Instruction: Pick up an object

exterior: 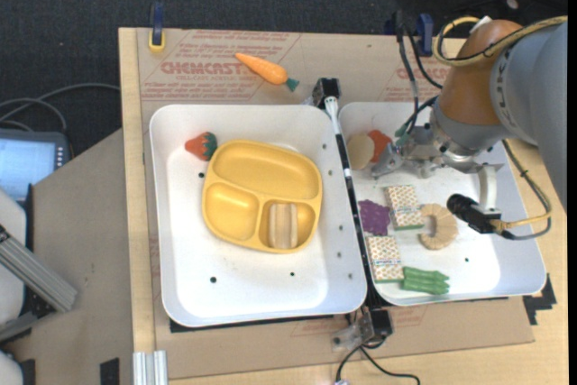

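Where the arm reaches in from the right of the camera view, the gripper (397,160) sits low over the upper left part of the right bin (521,270).

Gripper state: it cannot be told from this angle whether the gripper is released or clenched.

Nearest objects: a tan roll (360,152) and an orange piece (379,141) lie close together against the bin's left wall. Both are just beside the gripper, on its left in the picture.

Right bin, below the gripper:
- A purple piece (374,214) lies near the left wall.
- A patterned cracker (403,205) lies just beside the purple piece, on its right.
- A tan slice (439,228) lies right of that cracker, close to it.
- A second cracker (385,255) lies lower down.
- A green pod (424,281) lies near the bottom rim, just beside the second cracker.

Left bin (180,270):
- A yellow plate (257,171) with three compartments occupies the centre.
- A pale piece (282,225) lies in the lower right compartment.
- A strawberry (201,144) lies on the bin floor at the plate's upper left rim.

Bench (212,50): a carrot (261,68) lies outside both bins, above the left bin and well apart from the gripper.
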`<state>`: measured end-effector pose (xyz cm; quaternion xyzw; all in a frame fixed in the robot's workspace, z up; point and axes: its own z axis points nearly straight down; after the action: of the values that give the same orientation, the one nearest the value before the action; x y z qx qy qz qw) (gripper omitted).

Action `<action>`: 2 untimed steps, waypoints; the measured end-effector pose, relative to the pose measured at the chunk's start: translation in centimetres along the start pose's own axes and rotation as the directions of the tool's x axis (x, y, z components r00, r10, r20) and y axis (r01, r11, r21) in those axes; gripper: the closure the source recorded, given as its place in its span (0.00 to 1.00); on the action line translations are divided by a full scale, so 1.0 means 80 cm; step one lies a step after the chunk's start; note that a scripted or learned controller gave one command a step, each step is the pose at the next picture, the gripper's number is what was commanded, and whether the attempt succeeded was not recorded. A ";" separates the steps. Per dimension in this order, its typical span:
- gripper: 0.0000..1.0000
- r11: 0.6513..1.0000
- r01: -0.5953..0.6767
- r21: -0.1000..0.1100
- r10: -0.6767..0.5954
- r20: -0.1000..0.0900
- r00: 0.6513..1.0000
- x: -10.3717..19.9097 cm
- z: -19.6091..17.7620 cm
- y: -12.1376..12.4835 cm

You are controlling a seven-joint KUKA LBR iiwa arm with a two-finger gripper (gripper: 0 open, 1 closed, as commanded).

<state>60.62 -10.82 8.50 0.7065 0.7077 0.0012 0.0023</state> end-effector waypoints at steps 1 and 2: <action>0.00 1.000 0.005 0.012 -0.005 0.001 1.000 0.018 0.001 0.062; 0.00 1.000 -0.001 0.009 0.001 0.003 1.000 0.017 0.002 0.074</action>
<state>66.53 -9.44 8.38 0.7070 0.7072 -0.0030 0.0000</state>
